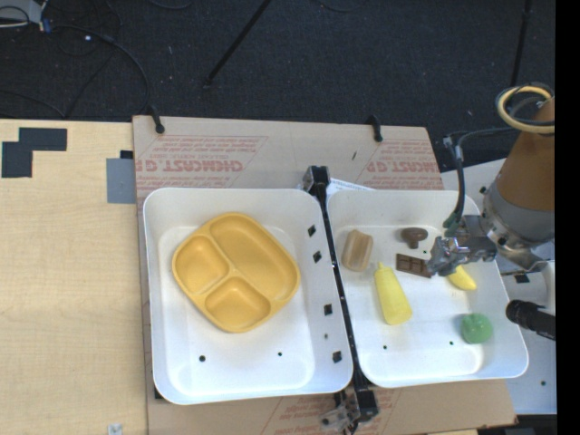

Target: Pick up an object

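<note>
Banana [462, 278], small and yellow, is sitting in the right bin [426, 374] near its right wall, and it looks like the thing being targeted. Hand [450, 255] is hovering right at the banana's upper-left end, touching or nearly so. Can't tell whether it's clenched or released; metal clutter is hiding that, and nothing is visibly held.

How to do it well, my read:
- Centre over the banana's middle, not its tip; closing on the end is likely to squirt it sideways.
- Close across the short axis, since the fruit is lying at a slant.
- Brown chocolate-like piece [412, 265] is lying just left of the hand, so watch for snagging it.
- Bin wall is near on the right, limiting room on that side.

Others in the same bin: small dark brown lump [414, 236] up top, tan block [357, 250] and yellow corn cob [392, 294] toward the divider, green lump [476, 328] lower right, well apart from each other.

Left bin [236, 379] is carrying a yellow divided plate [236, 270].

Writing: cardboard sheet [208, 157] under the bins is showing red print, upside down from this camera, reading roughly "CHEMCRZT.G"; not fully legible. Same print is repeating on the right half.
</note>
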`<state>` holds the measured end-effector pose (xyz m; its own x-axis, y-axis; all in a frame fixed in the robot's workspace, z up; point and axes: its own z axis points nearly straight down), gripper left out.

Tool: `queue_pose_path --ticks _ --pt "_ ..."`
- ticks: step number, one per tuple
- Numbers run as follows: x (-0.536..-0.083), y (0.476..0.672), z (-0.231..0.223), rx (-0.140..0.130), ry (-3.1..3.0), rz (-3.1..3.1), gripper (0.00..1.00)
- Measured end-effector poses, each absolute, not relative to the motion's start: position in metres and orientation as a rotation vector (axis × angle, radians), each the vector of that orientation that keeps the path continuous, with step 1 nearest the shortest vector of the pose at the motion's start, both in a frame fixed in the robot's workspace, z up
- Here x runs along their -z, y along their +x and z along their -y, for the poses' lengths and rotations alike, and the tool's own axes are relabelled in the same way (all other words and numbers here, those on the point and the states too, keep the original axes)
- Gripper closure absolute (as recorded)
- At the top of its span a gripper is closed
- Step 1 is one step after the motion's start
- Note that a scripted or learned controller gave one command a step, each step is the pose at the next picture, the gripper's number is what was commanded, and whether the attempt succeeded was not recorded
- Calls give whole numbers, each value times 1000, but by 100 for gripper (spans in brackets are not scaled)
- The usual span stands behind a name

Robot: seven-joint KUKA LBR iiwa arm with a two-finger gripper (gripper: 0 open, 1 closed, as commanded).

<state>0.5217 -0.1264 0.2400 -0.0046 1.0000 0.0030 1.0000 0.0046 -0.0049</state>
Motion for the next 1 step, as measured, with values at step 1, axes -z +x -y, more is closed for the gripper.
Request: queue_pose_path --ticks 1 --pt "-231 510 67 -3 -2212 2222 100"
